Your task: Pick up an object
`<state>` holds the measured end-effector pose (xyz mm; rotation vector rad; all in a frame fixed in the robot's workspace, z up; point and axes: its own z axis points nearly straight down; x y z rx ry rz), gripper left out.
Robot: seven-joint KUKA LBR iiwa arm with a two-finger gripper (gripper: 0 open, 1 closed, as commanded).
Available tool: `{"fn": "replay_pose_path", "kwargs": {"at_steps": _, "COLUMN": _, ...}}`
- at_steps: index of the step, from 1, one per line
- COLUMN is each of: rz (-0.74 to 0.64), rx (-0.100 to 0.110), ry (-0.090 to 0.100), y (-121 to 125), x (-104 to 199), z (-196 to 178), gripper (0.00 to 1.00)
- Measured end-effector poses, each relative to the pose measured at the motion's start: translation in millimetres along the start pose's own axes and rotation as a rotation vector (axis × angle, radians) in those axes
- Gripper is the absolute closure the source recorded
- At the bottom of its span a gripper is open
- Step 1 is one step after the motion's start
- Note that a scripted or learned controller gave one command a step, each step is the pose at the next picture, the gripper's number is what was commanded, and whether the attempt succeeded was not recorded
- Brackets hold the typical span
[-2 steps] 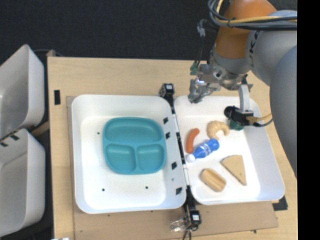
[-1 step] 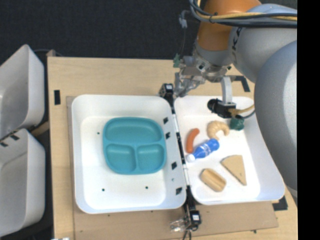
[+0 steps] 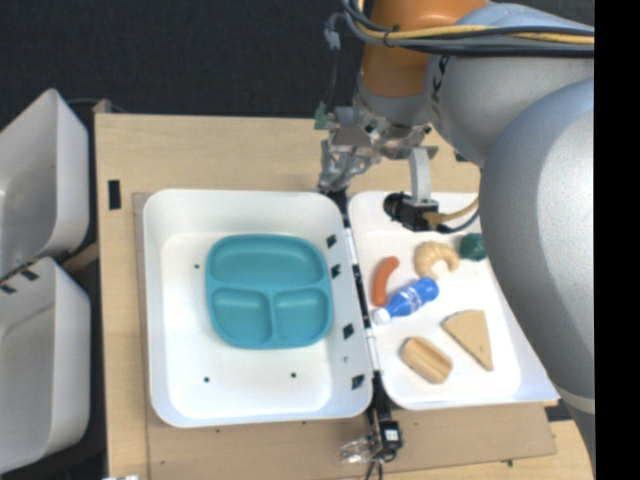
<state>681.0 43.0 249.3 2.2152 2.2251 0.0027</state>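
Note:
My gripper (image 3: pixel 333 180) hangs over the far end of the wall between the two bins, with nothing seen in it. In the right bin (image 3: pixel 522 373) lie an orange sausage (image 3: pixel 384 279), a tan croissant (image 3: pixel 435 257), a small blue bottle (image 3: pixel 408 299) on its side, a tan wedge (image 3: pixel 472 336) and a brown bread roll (image 3: pixel 427 359). A dark green thing (image 3: pixel 472 247) lies at the right wall, partly hidden by the arm. All of them lie nearer the camera and to the right of the gripper.
A teal divided plate (image 3: pixel 268 290) lies in the middle of the left bin (image 3: pixel 160 268). The grey arm covers the right bin's far right corner. White containers (image 3: pixel 35 268) stand to the left of the bench.

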Motion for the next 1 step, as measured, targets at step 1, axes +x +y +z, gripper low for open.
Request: {"fn": "replay_pose_path", "kwargs": {"at_steps": 1, "rz": 0.002, "rx": 0.001, "ry": -0.001, "y": -0.4, "x": -2.3, "z": 0.3, "gripper": 0.0}}
